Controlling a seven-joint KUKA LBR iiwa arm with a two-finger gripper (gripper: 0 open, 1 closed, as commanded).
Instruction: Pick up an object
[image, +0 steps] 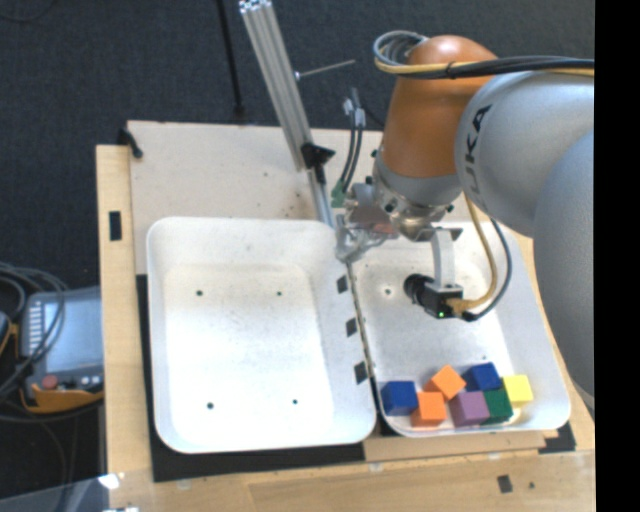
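Camera view, blocks (458, 395) crowding right bin's (540, 345) near edge

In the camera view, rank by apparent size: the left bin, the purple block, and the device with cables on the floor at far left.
1. left bin
2. device with cables, partly cut off by the frame edge
3. purple block

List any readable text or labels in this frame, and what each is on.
"KUKA", partly visible, on the grey arm housing.
Handheld device at the left edge: screen and buttons too blurred to read.
Blocks in the right bin: no markings visible.
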